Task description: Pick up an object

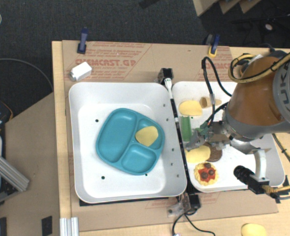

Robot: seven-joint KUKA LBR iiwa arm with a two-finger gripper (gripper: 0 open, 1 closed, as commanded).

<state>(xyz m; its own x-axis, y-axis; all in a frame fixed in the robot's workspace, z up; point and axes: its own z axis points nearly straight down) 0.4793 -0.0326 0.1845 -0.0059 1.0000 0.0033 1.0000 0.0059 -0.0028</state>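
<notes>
The arm enters from the right and reaches down into the right bin. The end effector sits low over the left-centre part of that bin, among the food items; its opening cannot be told, because the wrist and dark hardware cover it, and no item is visibly gripped. A green block lies just to the left of the end effector, against the bin's left wall, with its long axis running from the far side toward the near side of the bin. A pale yellow piece lies farther back, beyond the green block, with its long axis across the bin, and a small brown item lies just to its right. A second yellow piece lies just nearer than the end effector, with a dark brown item touching its right side. A round tart with red topping lies nearer still, close to the bin's front wall. The left bin holds a blue divided plate, set at a slant, and a yellow chip rests in its right compartment. Both bins stand side by side on the counter, and a small white block lies on the counter behind the left bin.
</notes>
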